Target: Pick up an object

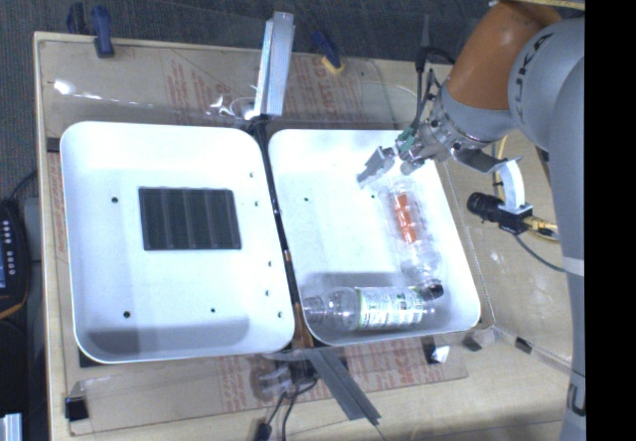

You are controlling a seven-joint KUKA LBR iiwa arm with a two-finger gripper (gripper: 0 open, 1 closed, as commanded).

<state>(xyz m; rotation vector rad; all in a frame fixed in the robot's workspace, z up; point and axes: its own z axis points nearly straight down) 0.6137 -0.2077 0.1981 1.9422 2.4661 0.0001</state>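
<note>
Two clear plastic bottles lie in the right bin (328, 230). One bottle with an orange label (407, 225) lies lengthwise near the bin's right wall, cap toward the front. The other, with a white and green label (368, 308), lies across the front of the bin. My gripper (386, 163) hangs over the back right part of the right bin, just above the far end of the orange-label bottle. Its fingers (375, 167) stand apart with nothing between them.
The left bin (99, 260) holds a dark ribbed rectangular pad (189, 219). A metal bar (274, 62) stands upright behind the seam between the bins. Blue clamps (99, 30) sit on the bench's back edge. A black cable fitting (497, 211) hangs right of the right bin.
</note>
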